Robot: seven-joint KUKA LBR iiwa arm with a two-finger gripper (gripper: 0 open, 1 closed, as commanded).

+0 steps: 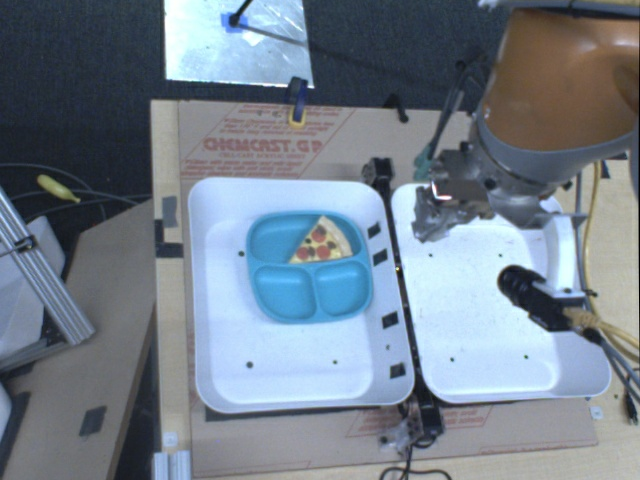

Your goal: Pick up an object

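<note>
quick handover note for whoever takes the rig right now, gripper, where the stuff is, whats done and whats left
Gripper: over the top-left corner of the right bin; nothing seen in it, open or shut unclear.
Things: pizza slice lies in the top compartment of the blue plate, which sits in the left bin.
Done: nothing picked up yet.
Left: move to the left bin, grasp an object, lift it.

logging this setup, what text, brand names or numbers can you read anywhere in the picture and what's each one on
"CHEMCAST GP" in faded red print, on the brown board under the bins, above the left bin.
More faded red print on the same board at the bottom edge: too blurred to read.
Smaller red lines around the "CHEMCAST" mark: too small to read.
No text on the blue divided plate, the pizza slice or the right bin.
</note>
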